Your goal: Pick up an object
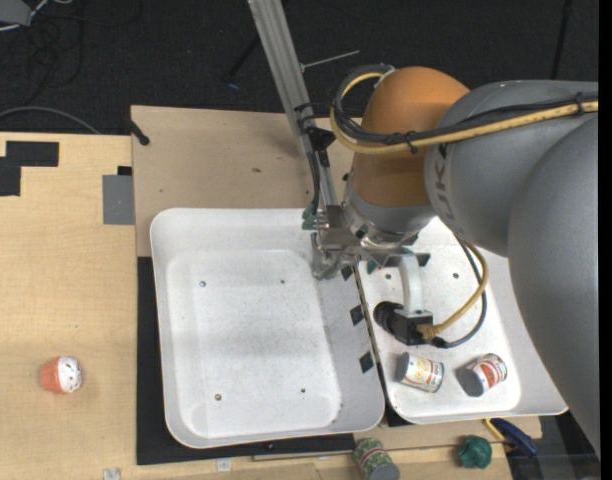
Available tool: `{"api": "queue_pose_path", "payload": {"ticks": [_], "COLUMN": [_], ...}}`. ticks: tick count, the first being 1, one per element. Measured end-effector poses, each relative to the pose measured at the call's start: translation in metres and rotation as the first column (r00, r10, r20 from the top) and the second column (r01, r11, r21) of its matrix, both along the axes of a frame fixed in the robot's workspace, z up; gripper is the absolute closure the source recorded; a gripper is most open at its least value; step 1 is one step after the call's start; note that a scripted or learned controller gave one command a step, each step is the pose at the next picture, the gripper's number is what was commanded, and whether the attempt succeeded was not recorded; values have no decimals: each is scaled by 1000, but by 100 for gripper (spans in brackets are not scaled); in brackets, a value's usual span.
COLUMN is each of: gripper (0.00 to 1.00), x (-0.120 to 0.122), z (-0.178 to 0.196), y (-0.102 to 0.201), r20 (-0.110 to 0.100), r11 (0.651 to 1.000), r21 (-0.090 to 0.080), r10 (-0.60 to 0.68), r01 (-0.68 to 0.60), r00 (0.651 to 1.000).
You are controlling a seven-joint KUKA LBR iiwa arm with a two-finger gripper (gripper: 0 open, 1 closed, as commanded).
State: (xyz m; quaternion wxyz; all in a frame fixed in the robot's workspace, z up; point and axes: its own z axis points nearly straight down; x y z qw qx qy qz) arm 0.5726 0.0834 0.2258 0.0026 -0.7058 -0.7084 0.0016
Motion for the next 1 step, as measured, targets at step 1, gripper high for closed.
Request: {"api": "queue_pose_path", "payload": {"ticks": [1], "gripper": [0], "x": [0], "z": [1], "y": [-2], "r20": [0], "r11": [1000], "r21": [-2], "r10": [0], "r01": [0], "r00": [1000]}}
